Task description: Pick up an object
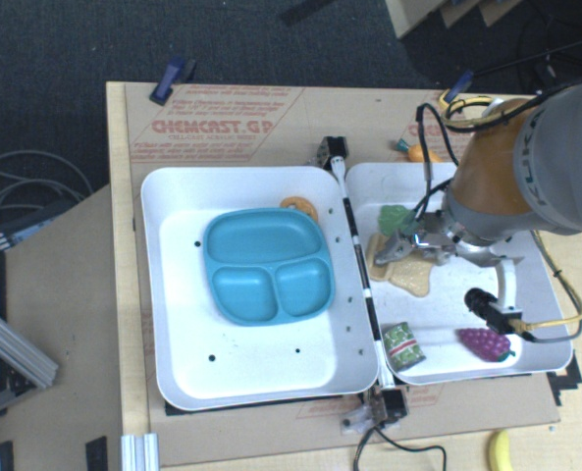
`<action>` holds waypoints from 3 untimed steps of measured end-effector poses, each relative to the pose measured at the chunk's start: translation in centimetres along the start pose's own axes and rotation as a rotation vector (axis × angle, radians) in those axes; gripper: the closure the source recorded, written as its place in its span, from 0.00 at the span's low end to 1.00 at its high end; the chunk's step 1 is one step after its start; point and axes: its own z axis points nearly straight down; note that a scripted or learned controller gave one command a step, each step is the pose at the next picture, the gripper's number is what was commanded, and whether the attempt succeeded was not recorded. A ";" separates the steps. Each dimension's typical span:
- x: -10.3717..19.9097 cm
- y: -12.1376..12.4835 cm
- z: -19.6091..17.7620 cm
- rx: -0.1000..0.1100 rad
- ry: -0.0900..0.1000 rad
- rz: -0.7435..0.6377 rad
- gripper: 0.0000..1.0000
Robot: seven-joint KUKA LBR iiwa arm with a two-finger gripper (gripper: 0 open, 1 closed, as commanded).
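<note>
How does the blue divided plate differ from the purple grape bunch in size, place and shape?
The blue divided plate is far larger than the purple grape bunch. The plate lies in the left bin, away from the arm; the grape bunch lies in the right bin, near its front corner. The plate is smooth with three compartments, while the grape bunch is bumpy and oval. Both rest on a white bin floor, apart from the claw.

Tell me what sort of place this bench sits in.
Probably a robotics lab test bench: two shallow white plastic bins clamped on a cardboard-covered board, toy items like a purple plastic grape bunch, and loose cables on dark carpet.
</note>
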 end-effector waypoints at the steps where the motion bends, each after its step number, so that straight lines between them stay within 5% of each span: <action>1: -0.3 -0.3 0.0 0.002 0.003 -0.002 0.00; 3: -3.2 9.9 -2.0 0.009 0.001 -0.003 0.00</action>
